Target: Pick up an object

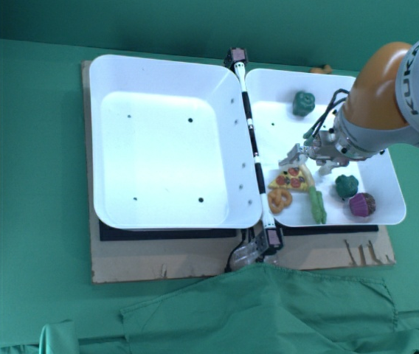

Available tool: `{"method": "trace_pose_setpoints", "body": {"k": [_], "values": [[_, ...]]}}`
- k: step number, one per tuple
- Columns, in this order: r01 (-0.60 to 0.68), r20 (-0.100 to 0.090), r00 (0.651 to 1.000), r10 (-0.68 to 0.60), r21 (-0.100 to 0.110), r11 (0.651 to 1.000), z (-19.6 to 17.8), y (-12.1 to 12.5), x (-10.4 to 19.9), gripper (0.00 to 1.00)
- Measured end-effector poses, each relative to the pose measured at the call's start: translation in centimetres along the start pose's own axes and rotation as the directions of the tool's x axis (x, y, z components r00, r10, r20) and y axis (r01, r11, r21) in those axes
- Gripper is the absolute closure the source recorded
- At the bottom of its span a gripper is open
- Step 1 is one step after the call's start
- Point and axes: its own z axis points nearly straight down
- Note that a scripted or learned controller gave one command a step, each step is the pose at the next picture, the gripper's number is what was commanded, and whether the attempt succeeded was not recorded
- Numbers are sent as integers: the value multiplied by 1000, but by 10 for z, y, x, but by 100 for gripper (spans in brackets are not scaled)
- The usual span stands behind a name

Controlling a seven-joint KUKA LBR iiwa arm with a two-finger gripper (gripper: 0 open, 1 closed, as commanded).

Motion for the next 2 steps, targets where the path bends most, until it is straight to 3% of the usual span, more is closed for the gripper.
{"method": "trace_pose_setpoints", "body": {"k": [1, 2], "values": [[4, -4, 1000, -4, 0, 1000, -1, -52, -57, 0], [8, -1, 1000, -8, 0, 1000, -1, -51, -55, 0]]}}
